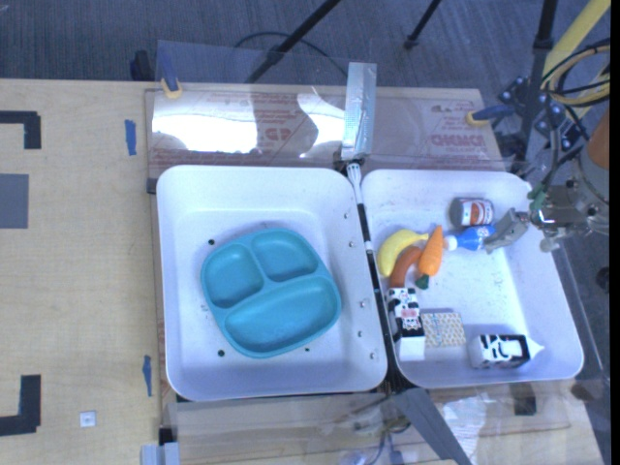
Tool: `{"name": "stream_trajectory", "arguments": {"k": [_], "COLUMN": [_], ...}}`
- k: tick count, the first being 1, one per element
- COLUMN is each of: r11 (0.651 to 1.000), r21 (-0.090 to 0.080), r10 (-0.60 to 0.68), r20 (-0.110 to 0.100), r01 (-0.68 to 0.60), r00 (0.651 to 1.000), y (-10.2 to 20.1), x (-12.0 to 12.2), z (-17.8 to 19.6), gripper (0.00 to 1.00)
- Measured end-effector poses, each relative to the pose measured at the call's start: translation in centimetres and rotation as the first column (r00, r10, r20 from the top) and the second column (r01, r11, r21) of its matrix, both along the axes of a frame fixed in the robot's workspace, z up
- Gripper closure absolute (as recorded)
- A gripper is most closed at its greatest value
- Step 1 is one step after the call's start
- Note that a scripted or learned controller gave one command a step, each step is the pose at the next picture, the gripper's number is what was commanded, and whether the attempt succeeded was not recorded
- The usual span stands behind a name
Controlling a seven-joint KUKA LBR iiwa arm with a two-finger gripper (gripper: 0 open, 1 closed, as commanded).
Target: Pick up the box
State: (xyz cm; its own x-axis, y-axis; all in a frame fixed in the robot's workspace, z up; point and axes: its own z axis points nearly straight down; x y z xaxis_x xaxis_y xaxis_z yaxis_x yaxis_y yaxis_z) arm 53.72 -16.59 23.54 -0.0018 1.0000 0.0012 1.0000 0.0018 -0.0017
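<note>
The box [443, 329], small and flat with a speckled tan top, lies near the front of the right bin [542, 289]. A black-and-white milk carton [404, 310] touches its left side, and a second black-and-white carton [504, 350] lies to its right. My gripper [531, 223] hangs over the bin's right rim, well behind and to the right of the box, beside a blue item [471, 239]. Nothing shows in its grasp.
A tin can [472, 211], a banana [399, 248] and a carrot [431, 252] lie in the back half of the right bin. The left bin [184, 221] holds a blue divided plate [270, 291]. Cables and tripod legs stand behind the bench.
</note>
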Motion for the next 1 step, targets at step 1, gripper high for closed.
{"name": "stream_trajectory", "arguments": {"k": [1], "r11": [1.0], "r21": [-0.001], "r10": [0.0], "r20": [0.002], "r01": [0.0], "r00": [1.0], "y": [-0.05], "x": [0.07], "z": [1.0], "gripper": [1.0]}}
